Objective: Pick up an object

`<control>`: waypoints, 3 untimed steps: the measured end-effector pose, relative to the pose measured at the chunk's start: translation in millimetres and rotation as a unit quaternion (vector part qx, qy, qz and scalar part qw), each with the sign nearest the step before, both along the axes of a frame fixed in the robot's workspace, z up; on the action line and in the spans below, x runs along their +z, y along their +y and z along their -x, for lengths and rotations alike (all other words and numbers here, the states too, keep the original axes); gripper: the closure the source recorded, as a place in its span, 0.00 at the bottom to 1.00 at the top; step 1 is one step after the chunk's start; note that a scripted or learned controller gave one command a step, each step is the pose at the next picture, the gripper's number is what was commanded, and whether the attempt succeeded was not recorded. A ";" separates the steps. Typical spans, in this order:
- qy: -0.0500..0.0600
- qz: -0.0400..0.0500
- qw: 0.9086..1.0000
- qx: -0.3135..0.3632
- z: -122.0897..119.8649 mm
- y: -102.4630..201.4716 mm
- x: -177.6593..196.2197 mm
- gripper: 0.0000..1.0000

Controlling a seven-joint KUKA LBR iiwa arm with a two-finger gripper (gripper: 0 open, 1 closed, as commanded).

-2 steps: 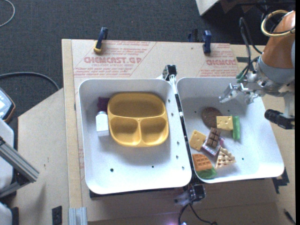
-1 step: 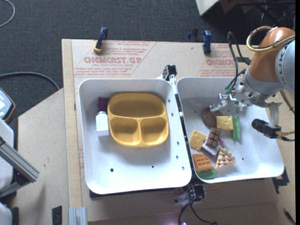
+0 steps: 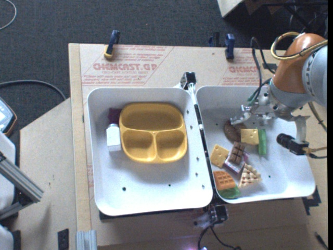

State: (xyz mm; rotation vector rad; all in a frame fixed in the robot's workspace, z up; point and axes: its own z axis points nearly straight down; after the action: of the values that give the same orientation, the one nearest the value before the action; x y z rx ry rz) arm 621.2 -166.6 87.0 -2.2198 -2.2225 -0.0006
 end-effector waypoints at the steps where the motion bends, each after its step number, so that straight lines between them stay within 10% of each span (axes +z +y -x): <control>1: -0.004 0.000 1.000 0.000 -2.0 0.5 12.8 1.00; 3: -0.004 0.002 1.000 0.000 -4.4 -6.3 138.7 1.00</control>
State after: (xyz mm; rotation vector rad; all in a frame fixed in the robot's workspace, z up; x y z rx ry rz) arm 625.6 -172.8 225.7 -2.2253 -2.2285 -0.0059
